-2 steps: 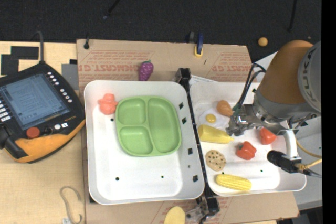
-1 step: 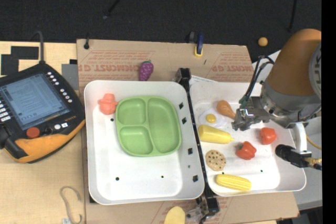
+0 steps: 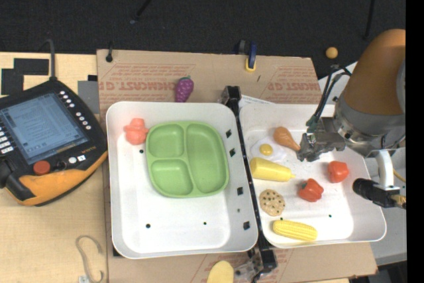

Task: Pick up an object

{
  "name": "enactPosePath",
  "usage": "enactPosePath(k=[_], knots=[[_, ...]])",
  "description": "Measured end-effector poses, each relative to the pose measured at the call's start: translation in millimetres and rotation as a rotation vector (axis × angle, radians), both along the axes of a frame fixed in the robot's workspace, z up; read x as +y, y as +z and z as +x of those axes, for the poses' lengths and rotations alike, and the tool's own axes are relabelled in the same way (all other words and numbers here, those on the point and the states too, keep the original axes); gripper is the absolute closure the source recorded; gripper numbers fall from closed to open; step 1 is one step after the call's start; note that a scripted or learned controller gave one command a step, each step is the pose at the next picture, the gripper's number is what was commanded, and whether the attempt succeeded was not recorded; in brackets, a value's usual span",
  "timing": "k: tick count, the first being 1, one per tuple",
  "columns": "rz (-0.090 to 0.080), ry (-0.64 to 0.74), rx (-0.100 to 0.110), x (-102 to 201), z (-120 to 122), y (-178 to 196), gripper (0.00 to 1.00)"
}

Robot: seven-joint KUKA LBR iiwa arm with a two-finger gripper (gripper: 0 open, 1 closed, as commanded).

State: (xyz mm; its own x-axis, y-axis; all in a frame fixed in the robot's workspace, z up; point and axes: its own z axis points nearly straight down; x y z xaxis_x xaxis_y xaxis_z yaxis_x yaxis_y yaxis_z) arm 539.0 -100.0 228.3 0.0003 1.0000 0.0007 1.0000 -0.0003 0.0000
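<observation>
The grey arm's gripper (image 3: 310, 150) hangs low over the right white bin (image 3: 361, 228), and I cannot tell if it is released or clenched. Just left of it lies a brown toy chicken leg (image 3: 286, 138), with a long yellow toy (image 3: 268, 170) nearer. A green plastic plate with three parts (image 3: 186, 160) sits in the left white bin (image 3: 172, 228), with a pink toy (image 3: 135, 131) at its far left.
</observation>
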Motion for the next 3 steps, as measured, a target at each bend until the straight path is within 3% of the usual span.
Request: enactPosePath(k=[2,3], knots=[[0.001,0.003,0.003,92,-10,-13,1.0],[0.001,0.004,0.002,141,-17,4,1.0]])
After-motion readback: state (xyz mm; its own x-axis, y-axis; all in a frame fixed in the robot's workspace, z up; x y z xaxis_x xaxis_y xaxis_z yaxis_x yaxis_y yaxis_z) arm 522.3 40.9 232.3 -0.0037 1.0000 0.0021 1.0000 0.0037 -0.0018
